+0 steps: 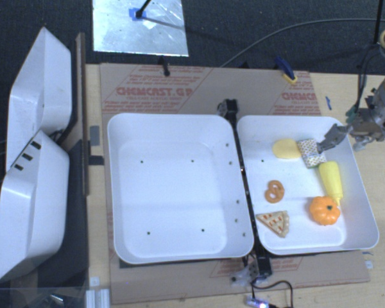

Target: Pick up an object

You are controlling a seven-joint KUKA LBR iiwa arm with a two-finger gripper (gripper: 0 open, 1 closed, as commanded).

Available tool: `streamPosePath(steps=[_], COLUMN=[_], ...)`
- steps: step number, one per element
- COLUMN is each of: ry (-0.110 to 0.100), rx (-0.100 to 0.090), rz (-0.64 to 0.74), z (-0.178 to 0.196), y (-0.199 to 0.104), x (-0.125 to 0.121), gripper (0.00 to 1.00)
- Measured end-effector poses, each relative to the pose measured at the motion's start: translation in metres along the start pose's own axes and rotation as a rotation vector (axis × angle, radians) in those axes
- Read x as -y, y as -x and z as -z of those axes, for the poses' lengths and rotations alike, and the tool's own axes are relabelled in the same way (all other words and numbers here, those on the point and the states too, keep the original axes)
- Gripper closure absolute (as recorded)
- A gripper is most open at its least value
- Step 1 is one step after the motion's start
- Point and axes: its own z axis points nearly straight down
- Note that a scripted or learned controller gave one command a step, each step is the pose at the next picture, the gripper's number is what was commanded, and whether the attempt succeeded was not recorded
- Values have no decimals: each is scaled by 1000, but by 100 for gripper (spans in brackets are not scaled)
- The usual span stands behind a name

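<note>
The right bin (359, 236) holds several small items: a pale yellow rounded piece (285, 149), a small grey patterned block (311, 153), a long yellow piece (332, 179), an orange pumpkin-like toy (325, 210), a brown pretzel (275, 191) and a tan wedge (274, 222). My gripper (332, 138) reaches in from the right edge and hangs over the bin's upper right part, its tip just above and right of the patterned block. Nothing appears lifted off the bin floor.
The left bin (119, 191) sits beside the right one, with a black divider (242, 172) between them. Two more white tubs (32, 165) stand at the far left. A grey metal sheet (140, 17) lies beyond the bench, and cables run along the top right.
</note>
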Motion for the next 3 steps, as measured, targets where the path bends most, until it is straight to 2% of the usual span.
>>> streamPosePath(steps=[1, 3], ry=[9, 7], rx=[2, 1], rz=[1, 1], z=[5, -90], y=[0, -11], x=[-2, 6], gripper=[0, 0])
